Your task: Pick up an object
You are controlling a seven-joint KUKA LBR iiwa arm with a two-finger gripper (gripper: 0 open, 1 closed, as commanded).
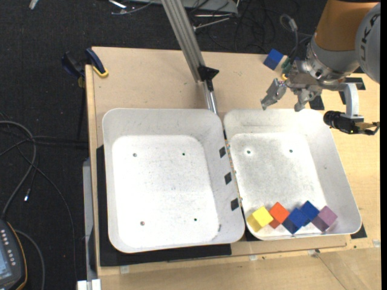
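Four blocks, yellow (260, 217), orange (279, 212), blue (300, 216) and purple (325, 217), line the right bin's (284, 162) six o'clock edge while the gripper (285, 99), fingers apart, hovers at twelve o'clock.

Both bins (163, 132) are white, speckled grey. Yellow (260, 217), orange (279, 212), blue (300, 216) and purple (325, 217) cubes are seen. The arm (344, 23) is banded orange over grey.

Arm: grey, orange-banded, entering from far right, wrist angled down-left; gripper (283, 100) raised, two fingers spread apart, nothing between them.
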